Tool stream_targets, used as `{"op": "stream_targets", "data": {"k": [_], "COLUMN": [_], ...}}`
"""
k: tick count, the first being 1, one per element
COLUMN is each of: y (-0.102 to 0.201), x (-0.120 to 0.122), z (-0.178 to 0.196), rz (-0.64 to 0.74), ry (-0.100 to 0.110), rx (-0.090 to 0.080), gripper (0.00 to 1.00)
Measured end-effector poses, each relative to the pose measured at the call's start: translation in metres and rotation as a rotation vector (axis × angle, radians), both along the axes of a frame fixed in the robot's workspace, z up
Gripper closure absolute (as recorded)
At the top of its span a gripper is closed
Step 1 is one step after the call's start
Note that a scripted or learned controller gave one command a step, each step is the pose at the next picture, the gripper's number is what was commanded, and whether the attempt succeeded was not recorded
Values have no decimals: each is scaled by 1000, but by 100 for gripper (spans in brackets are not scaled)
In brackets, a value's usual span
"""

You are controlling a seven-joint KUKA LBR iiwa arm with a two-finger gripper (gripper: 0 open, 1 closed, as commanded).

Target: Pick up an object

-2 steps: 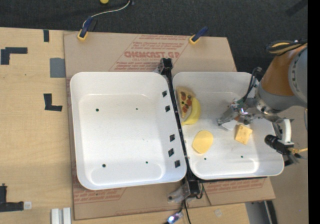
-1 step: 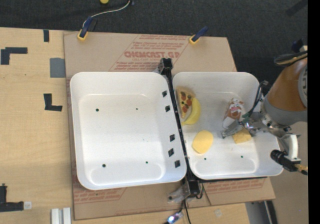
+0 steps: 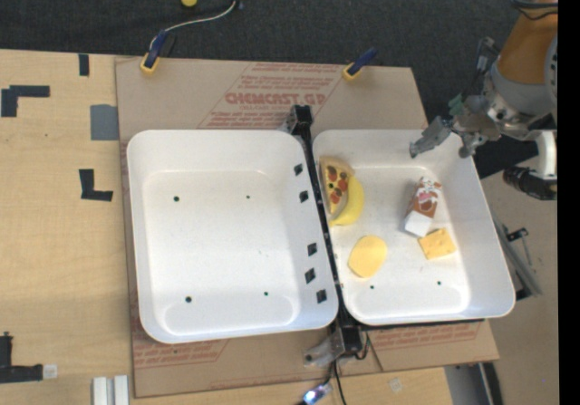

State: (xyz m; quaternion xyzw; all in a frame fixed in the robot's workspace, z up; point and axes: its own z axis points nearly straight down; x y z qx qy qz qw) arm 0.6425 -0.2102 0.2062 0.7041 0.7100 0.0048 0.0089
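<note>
Nearest the camera in the right bin (image 3: pixel 489 299) lay a pale yellow round piece (image 3: pixel 368 255) and, just to its right, a small cheese-like wedge (image 3: pixel 438 244). Both sat flat, so a descending hand would likely slide off them or pin them to the floor. Just behind stood a small red-and-white carton (image 3: pixel 424 199), near the wedge; a grab there risked nudging its neighbour. A pizza slice on a yellow piece (image 3: pixel 341 193) hugged the divider, leaving little finger room. Farthest, the hand (image 3: pixel 441 136) hung over the bin's back rim, grasping nothing visible, though whether it was spread or clenched could not be told.
</note>
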Motion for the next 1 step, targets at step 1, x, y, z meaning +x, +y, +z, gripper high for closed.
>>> {"op": "stream_targets", "data": {"k": [1], "y": [74], "x": [27], "z": [-47], "rz": [0], "ry": [22], "rx": [8], "gripper": [0]}}
